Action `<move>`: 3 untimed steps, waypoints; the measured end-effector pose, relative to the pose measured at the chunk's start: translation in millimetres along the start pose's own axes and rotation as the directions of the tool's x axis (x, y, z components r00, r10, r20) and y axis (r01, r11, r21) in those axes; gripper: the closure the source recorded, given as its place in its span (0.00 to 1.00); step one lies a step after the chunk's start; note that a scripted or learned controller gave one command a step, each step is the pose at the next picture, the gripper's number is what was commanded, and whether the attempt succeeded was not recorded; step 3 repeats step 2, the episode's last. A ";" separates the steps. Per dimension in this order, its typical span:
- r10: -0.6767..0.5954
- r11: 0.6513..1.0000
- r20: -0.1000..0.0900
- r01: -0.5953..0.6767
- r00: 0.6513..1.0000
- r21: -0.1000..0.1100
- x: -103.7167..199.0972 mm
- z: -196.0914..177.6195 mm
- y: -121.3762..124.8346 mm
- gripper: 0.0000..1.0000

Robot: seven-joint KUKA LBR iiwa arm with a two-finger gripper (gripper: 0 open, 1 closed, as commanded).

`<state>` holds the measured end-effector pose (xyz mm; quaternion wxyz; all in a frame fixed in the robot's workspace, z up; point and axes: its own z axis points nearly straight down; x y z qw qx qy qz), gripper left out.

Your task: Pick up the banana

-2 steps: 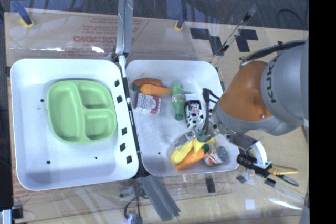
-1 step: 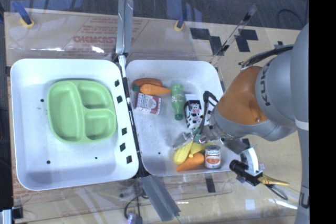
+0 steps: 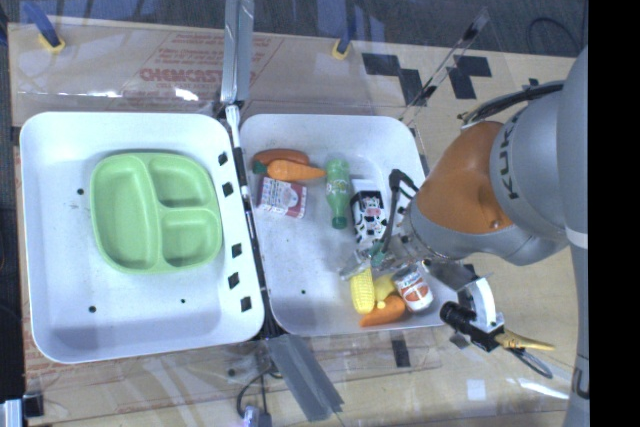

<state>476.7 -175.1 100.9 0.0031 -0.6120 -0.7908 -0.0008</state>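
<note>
A small patch of yellow that looks like the banana (image 3: 386, 288) shows low in the right bin (image 3: 300, 260), squeezed between a corn cob (image 3: 362, 293) and a red-and-white can (image 3: 414, 291). Most of it is hidden. My gripper (image 3: 384, 257) hangs low over that cluster, just above the yellow patch, under the orange wrist band. A black-and-white cow-pattern item (image 3: 368, 218) lies right beside it on the left.
The right bin also holds a sausage (image 3: 281, 156), a carrot (image 3: 296, 171), a green bottle (image 3: 338, 191), a red-and-white packet (image 3: 282, 198) and an orange carrot (image 3: 384, 313) at the front wall. A green divided tray (image 3: 156, 211) sits in the left bin (image 3: 50, 305).
</note>
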 end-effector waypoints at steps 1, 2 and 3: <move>-0.004 1.000 0.005 0.004 1.000 -0.002 36.0 -116.4 33.0 1.00; 0.067 0.998 0.005 -0.067 0.998 -0.001 127.9 -161.2 70.7 1.00; 0.067 0.998 0.005 -0.067 0.998 -0.001 127.9 -161.2 70.7 1.00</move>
